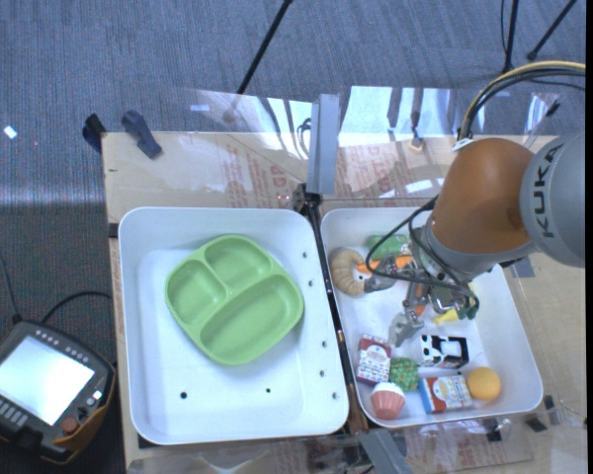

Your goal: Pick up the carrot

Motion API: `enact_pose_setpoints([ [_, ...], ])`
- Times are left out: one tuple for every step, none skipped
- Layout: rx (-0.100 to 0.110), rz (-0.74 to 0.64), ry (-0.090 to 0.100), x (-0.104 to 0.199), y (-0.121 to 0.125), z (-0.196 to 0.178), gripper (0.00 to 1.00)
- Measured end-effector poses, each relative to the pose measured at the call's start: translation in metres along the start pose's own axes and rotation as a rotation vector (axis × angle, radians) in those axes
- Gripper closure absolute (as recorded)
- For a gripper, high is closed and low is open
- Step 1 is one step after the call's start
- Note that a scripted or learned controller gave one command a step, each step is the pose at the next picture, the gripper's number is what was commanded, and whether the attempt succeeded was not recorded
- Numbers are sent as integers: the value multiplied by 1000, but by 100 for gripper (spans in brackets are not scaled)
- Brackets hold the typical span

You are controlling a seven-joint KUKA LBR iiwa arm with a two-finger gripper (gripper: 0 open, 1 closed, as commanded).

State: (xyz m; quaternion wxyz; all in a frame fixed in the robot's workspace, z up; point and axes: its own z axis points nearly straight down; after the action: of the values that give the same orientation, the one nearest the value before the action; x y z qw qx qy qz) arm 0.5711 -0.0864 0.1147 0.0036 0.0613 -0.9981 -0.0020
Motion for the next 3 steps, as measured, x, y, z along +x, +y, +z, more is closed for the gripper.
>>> enact_pose_setpoints([
  [2, 103, -7, -49, -16, 27, 0],
  [2, 98, -12, -51, -15, 16, 100],
  [4, 231, -25, -38, 11, -130, 100],
])
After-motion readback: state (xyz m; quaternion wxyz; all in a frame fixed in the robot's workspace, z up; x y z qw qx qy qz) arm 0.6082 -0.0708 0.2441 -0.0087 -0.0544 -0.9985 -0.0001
